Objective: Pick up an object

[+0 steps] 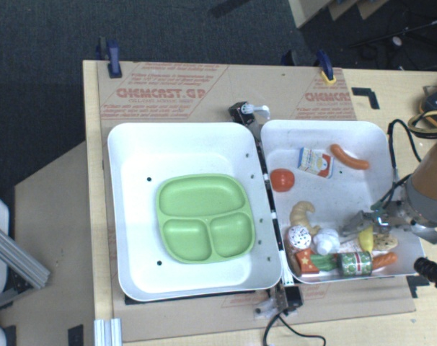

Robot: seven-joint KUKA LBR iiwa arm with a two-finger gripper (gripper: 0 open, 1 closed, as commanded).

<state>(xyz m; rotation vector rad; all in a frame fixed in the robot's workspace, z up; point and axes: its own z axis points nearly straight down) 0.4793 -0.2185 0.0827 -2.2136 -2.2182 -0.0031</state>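
The right white bin [327, 127] holds several small objects. A red ball [282, 179], a small carton [314, 161] and an orange sausage [349, 157] lie in its far half. Piled at the near edge are a beige pastry [301, 211], a dotted white die [299, 237], a green can [355, 263] and a yellow piece [365, 238]. My gripper [373, 222] reaches in from the right and sits low over that pile, just above the yellow piece. The grey arm [427, 193] hides the bin's right wall.
The left bin [132, 193] holds a green divided plate [204, 217]. A black clamp [241, 111] sits at the far end of the wall between the bins. Cables [420, 121] lie on the bench at the far right.
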